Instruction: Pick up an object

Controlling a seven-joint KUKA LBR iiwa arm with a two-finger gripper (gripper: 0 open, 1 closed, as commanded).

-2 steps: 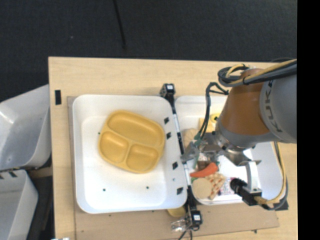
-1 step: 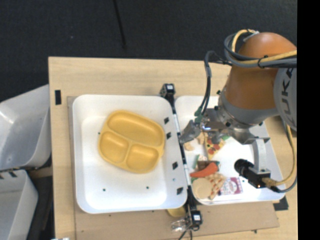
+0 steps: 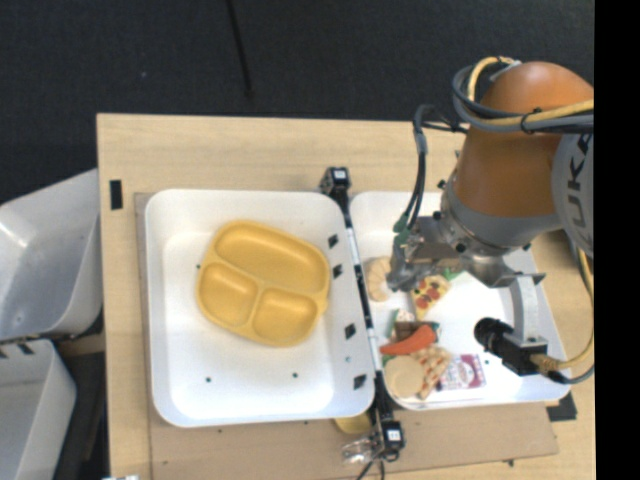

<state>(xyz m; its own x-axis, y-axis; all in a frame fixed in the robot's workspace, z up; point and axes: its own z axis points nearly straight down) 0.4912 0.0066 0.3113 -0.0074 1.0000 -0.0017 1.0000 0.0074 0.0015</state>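
Observation:
My gripper hangs low over the left part of the right bin, under the orange wrist band. Right below it lie a beige piece and a red and yellow toy; whether it touches either I cannot tell. Toward the front of the bin lie an orange carrot, a round tan piece, a pale wedge and a pink and white packet. A green bit peeks out behind the arm. The arm hides the back of the right bin.
The left bin holds a yellow divided plate. A black fitting sits at the right bin's right side. Clamps line the wall between the bins. The wooden bench surrounds both.

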